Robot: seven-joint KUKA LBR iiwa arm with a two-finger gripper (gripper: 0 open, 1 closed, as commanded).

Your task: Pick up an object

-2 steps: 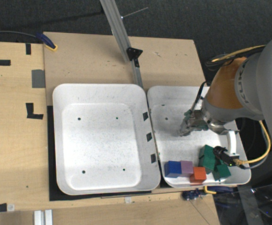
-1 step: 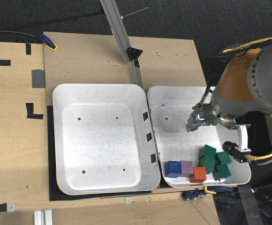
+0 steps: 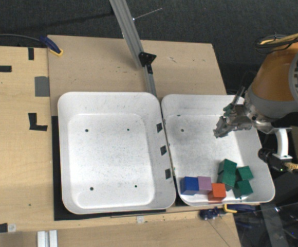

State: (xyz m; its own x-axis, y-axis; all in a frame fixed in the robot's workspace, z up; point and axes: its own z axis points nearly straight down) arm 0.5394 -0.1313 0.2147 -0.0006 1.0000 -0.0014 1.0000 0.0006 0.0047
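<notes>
Plywood bench (image 3: 113, 60) under everything, with 2 shallow white bins sitting side by side on it, touching along their inner edges. All the stuff to pick is bunched in the near corner of the right bin (image 3: 190, 112): a blue block (image 3: 190, 184) right against a pale purple block (image 3: 204, 183), then an orange block (image 3: 218, 190) touching that one, and just past it a little heap of green blocks (image 3: 235, 178) piled on each other by the bin's right wall. The gripper (image 3: 220, 131) hangs over the upper middle of that same bin, well apart from the pile, pointing left and down, with nothing I can see caught in it; it's too dark and small to make out how it's set, so can't tell there. Behind it the arm's orange band (image 3: 272, 78) comes in from the right. The left bin (image 3: 108, 107) shows just bare floor with 4 small dark dots. A slanted grey metal rail (image 3: 128, 30) runs down from the top toward the gap between the bins, and a blue and yellow clamp (image 3: 51, 44) sits at the bench's far left corner.
</notes>
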